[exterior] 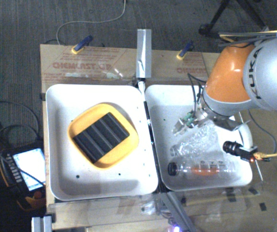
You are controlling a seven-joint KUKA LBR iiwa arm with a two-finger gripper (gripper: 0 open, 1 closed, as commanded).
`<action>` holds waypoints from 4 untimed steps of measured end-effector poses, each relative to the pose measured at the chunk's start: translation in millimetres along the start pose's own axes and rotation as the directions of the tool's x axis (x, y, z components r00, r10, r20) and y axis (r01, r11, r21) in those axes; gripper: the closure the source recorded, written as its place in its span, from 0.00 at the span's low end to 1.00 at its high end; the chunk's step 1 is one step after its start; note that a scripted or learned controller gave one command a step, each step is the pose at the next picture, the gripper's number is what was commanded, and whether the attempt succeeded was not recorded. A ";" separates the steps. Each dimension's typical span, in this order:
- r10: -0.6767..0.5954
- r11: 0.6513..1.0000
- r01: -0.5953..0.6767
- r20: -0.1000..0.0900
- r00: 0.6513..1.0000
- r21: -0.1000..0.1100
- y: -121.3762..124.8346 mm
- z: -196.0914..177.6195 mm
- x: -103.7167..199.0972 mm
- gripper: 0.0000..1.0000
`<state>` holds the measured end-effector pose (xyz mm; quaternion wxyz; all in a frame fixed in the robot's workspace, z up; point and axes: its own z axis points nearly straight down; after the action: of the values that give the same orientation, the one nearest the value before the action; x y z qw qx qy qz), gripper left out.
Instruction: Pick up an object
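Note:
A yellow block with a black ribbed top [104,135] lies tilted in the left bin [61,100]. In the right bin [165,100] a crumpled piece of clear plastic [196,140] lies mid-bin. A clear tube with a black cap and orange contents [202,168] lies along the near wall. The arm's orange band [227,79] hangs over the right bin's far right corner. My gripper [186,122] is low over the bin floor, at the upper left edge of the clear plastic. Nothing is visibly lifted.
A black cylindrical part with an orange cable [235,149] juts over the right bin's right side. Two blue-and-yellow clamps [81,44] [185,50] hold the cardboard behind the bins. A metal strip [143,57] stands at the divide between the bins.

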<state>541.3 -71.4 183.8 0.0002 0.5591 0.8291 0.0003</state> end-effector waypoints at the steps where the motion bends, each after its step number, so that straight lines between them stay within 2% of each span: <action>1: 0.286 0.958 -0.286 0.003 0.958 0.003 31.3 22.0 -65.6 0.00; 2: 0.063 0.998 -0.063 0.004 0.998 0.001 52.0 21.2 -122.7 0.00; 3: 0.106 0.994 -0.106 0.000 0.994 0.001 12.9 -25.0 -70.3 0.00; 4: 0.099 0.995 -0.099 0.000 0.995 0.003 -39.7 12.6 -43.4 0.00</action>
<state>520.8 -126.5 171.2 -0.0006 0.5994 0.8005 -0.0008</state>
